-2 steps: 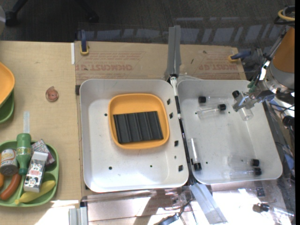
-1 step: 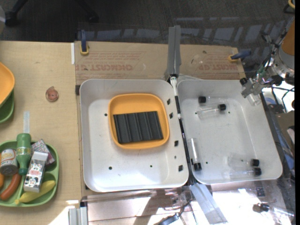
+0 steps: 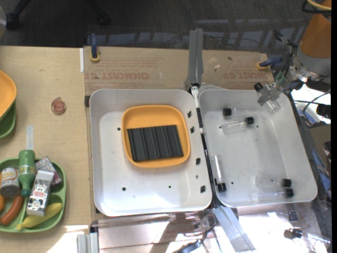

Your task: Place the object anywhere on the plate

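Lying flat across the middle of the yellow plate is the dark ribbed slab, its grooves running front to back and its edges inside the plate's rim. The plate sits in the upper centre of the left bin, on that bin's white floor.

In the right bin several clear tubes with black caps are scattered: one pair near the back, one along the left wall, and another at the front right corner. Their transparent bodies are hard to make out against the white, so their exact count is uncertain.

The claw hangs over the back right corner of the right bin, well apart from the plate. It looks pale and glassy in the glare, and I cannot tell how far it is open or whether it has hold of anything. The arm above it is cut off by the frame's right edge.

On the desk to the left, a green tray of toy food is partly cut off.
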`<state>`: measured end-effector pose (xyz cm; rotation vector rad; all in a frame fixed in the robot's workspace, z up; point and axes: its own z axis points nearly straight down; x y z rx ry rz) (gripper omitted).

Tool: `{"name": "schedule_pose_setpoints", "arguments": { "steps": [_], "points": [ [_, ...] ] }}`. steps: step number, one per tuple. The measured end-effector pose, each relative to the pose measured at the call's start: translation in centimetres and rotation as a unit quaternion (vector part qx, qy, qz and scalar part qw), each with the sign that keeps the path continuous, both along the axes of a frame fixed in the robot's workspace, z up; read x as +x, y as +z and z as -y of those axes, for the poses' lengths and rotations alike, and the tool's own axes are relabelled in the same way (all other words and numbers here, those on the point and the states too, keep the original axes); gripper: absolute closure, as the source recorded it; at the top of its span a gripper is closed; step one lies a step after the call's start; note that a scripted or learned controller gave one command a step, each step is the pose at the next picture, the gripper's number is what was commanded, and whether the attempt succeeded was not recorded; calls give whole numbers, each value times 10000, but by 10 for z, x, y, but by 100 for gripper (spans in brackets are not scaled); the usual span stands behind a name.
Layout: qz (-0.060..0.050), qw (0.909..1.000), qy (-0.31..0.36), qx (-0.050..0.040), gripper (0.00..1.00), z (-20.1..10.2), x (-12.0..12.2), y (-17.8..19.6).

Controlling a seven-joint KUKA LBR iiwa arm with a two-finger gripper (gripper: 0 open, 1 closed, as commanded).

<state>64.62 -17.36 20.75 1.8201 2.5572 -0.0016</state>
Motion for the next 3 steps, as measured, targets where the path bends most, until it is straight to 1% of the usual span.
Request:
{"name": "schedule_pose_setpoints", "arguments": {
  "steps": [1, 2, 3],
  "points": [
    [0, 9989, 461, 4, 100, -77, 13, 15],
    [-17, 9942, 1075, 7, 100, -111, 13, -17],
    [-7, 9887, 1501, 4, 100, -147, 13, -8]
  ]
}}
